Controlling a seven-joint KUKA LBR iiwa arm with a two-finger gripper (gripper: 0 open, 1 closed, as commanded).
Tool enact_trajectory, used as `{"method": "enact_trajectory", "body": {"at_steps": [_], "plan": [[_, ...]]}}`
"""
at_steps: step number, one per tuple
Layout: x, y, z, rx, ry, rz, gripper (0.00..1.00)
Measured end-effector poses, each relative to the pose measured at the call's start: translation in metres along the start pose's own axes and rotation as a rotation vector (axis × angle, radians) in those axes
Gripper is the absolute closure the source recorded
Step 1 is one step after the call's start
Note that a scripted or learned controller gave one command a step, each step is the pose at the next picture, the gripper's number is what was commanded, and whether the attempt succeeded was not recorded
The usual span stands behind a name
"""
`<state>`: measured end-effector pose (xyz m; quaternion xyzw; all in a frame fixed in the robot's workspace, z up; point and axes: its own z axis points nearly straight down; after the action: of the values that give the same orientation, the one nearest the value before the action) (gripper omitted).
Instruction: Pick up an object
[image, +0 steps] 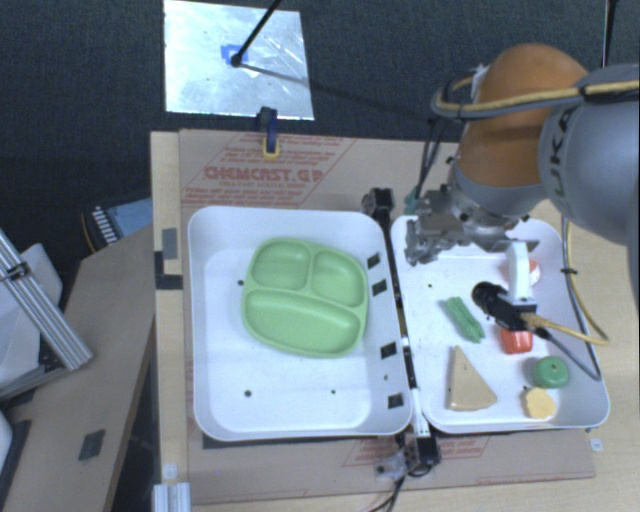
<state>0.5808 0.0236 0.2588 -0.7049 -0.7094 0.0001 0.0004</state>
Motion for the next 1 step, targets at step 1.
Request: {"method": "enact_trajectory", "body": {"at_steps": [1], "plan": [[0.0432, -0.019, 0.007, 0.0, 0.0, -0.001, 1.0]]}}
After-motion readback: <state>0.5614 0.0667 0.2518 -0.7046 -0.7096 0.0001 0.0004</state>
